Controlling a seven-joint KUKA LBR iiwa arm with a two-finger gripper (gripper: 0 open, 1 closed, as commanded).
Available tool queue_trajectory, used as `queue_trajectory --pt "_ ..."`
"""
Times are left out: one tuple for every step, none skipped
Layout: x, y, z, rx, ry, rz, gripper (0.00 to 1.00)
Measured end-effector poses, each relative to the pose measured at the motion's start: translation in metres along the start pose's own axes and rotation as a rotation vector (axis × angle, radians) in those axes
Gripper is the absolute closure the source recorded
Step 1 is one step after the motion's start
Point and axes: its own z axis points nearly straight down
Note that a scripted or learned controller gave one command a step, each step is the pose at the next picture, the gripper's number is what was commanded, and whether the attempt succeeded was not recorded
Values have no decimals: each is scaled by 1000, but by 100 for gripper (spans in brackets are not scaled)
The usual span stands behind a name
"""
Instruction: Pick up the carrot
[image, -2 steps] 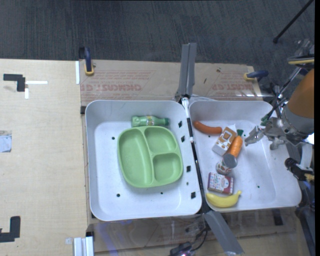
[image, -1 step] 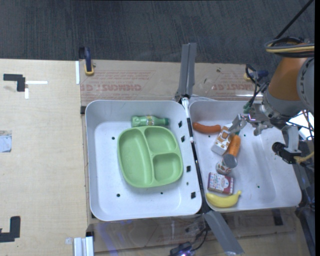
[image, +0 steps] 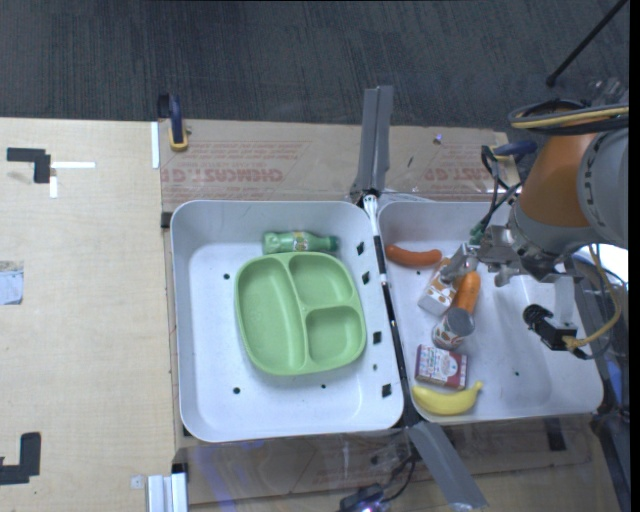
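The carrot (image: 467, 291) lies in the right bin (image: 520, 385), near its middle and tilted nearly upright in the camera view. Its top end sits directly under the tool (image: 470, 262), which reaches in from the right on the grey arm (image: 600, 195) with its orange band (image: 552, 180). The tool's tip meets the upper end of the carrot, so the two appear to be touching, but whether the carrot sits between the fingers, or whether the tool is open or closed, cannot be told from this angle.

Just left of the carrot and touching it is a small white carton (image: 438, 296). At the carrot's lower end stands a small grey can (image: 455, 327). Above and to the left lies a sausage (image: 413, 256), close to the tool but apart from the carrot. Below the can rests a red box (image: 441, 367), and beneath that a banana (image: 447, 398) by the bin's front edge.

The left bin (image: 200, 400) holds a green divided plate (image: 300, 312) and, behind it, a green bottle (image: 297, 241) lying on its side. Both bins rest on the bench (image: 80, 300).
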Motion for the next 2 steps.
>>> queue_trajectory --pt "9 1 3 -9 -6 -42 0" --pt "3 2 4 -8 2 -78 0"
